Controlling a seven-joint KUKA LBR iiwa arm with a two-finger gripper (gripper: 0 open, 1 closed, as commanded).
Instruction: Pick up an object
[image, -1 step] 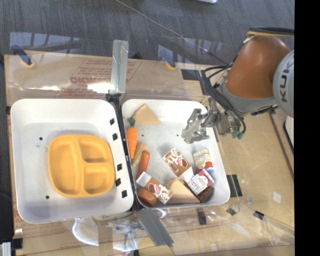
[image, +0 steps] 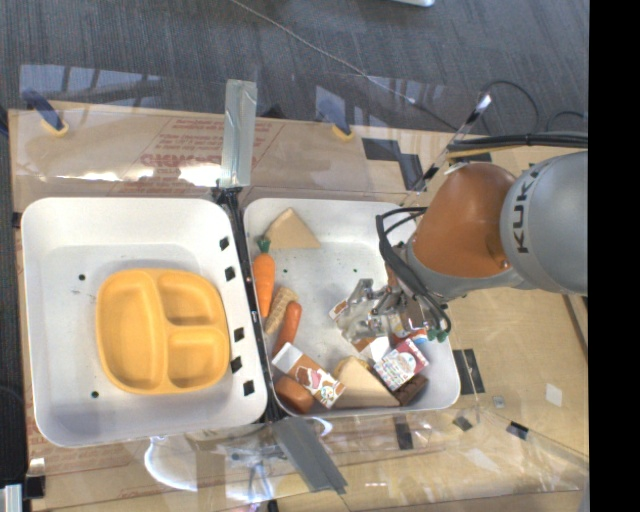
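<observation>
Covering bench: brown cardboard (image: 130, 150) under taped clear film
Floor: dark grey carpet (image: 120, 40), frame top
Gripper (image: 375, 310): finger gap unreadable, right bin (image: 340, 225)

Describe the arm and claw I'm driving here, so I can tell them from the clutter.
The arm is grey and rounded, with black KUKA lettering and a glossy orange band above the wrist. Thin black cables loop off the wrist. The claw is a small silvery metal assembly over the right bin.
</observation>
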